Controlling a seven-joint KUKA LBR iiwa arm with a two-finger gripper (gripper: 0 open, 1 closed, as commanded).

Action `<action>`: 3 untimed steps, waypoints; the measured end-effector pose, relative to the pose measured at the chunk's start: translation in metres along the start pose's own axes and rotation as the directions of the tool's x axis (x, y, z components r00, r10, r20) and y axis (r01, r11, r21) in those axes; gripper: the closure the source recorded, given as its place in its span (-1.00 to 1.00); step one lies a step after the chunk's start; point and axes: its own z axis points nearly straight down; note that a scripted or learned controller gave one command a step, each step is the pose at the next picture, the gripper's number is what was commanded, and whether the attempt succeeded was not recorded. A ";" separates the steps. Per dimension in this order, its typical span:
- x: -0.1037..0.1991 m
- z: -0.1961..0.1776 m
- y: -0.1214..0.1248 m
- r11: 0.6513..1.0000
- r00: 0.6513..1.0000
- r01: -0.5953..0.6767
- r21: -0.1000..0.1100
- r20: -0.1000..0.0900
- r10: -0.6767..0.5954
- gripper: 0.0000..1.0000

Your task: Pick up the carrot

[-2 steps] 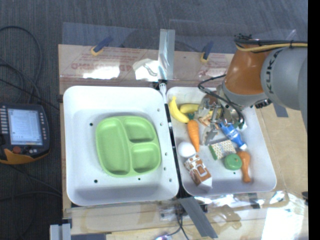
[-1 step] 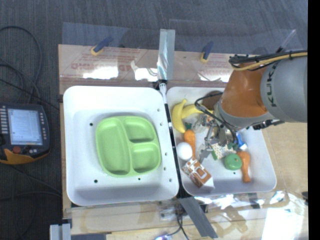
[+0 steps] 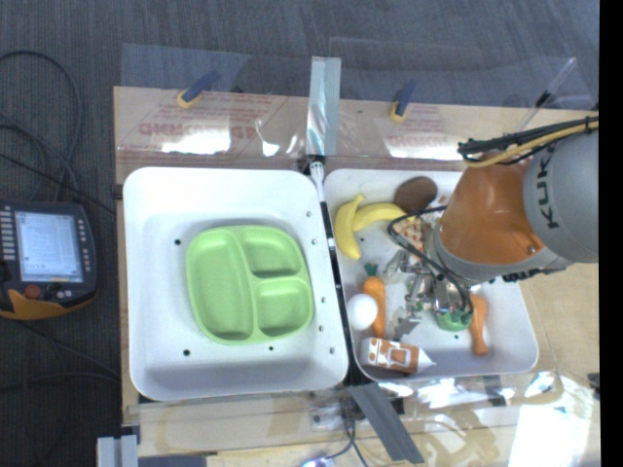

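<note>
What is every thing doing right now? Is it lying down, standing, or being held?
Green tray: lying flat in the left bin, compartments bare.
Banana: lying in the right bin.
Egg: resting beside the carrot.
Carrot: lying in the bin, partly hidden.
Small carton: lying on its side.
Gripper: low over the right bin; I can't tell what its jaws are doing.

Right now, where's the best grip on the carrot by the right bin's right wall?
Take the carrot at mid-body, coming straight down from above and closing across its narrow width. It lies flat, long axis running top to bottom in the camera view. A green object crowds its left side, so probably favour the lower half.
</note>
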 end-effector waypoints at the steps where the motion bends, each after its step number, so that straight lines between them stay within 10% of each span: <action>1: 0.008 -0.003 0.000 1.000 1.000 -0.026 0.003 0.016 0.026 -1.00; 2: -0.005 0.002 0.001 1.000 1.000 -0.004 0.001 -0.013 0.004 -1.00; 3: -0.029 0.003 0.000 0.755 0.755 0.655 -0.011 -0.011 -0.656 -1.00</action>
